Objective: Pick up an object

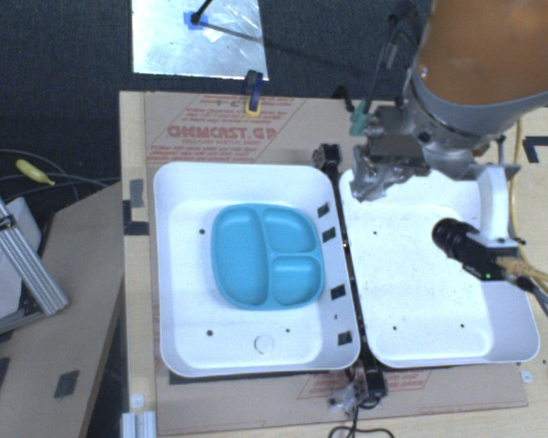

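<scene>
The gripper [373,182] hangs at the right bin's [438,336] far-left corner, close against the rim; whether its jaws are open or closed cannot be told. The blue plate [265,255], smooth, rounded and three-sectioned, lies centred in the left bin [187,336], with bare white floor on every side.

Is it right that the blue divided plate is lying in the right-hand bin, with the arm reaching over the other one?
Not quite. The camera view shows the blue divided plate lying in the left bin, and the arm's gripper reaches over the right bin.
</scene>
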Tool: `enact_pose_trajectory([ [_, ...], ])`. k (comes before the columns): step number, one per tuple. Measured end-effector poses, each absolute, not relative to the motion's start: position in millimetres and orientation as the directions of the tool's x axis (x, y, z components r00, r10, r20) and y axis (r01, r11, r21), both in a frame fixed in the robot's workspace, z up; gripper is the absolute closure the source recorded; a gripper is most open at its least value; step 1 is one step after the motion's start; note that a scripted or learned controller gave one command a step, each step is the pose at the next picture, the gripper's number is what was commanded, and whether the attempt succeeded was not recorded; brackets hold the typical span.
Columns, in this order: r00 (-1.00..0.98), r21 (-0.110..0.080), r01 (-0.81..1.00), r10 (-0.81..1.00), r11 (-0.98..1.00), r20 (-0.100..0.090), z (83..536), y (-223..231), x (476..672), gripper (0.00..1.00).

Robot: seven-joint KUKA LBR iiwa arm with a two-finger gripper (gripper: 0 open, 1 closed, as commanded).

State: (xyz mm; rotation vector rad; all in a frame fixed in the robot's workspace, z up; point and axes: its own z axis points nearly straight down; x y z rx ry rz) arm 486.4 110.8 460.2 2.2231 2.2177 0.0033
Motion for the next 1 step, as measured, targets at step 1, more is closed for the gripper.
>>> enact_pose_trajectory([
  [1,-0.005,0.006,1.000,1.000,0.005,0.002,471.1,113.1,487.3,1.00],
])
